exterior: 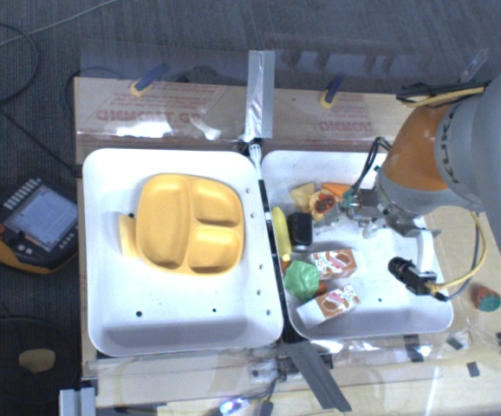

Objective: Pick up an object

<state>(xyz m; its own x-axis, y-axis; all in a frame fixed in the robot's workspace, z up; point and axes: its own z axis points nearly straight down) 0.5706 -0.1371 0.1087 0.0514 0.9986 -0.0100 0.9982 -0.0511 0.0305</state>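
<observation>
The right bin holds several small items at its left side. A yellow banana-like piece lies along the divider beside a black object. A pizza-slice toy sits at the back. A green object lies lower, with two red and white cartons near it. My gripper is low in the right bin, just right of the pizza-slice toy and above the upper carton. I see nothing held in it.
In the left bin lies a yellow divided tray. The grey arm with its orange band covers the right bin's back right part. A black cable fitting hangs over that bin's right side.
</observation>
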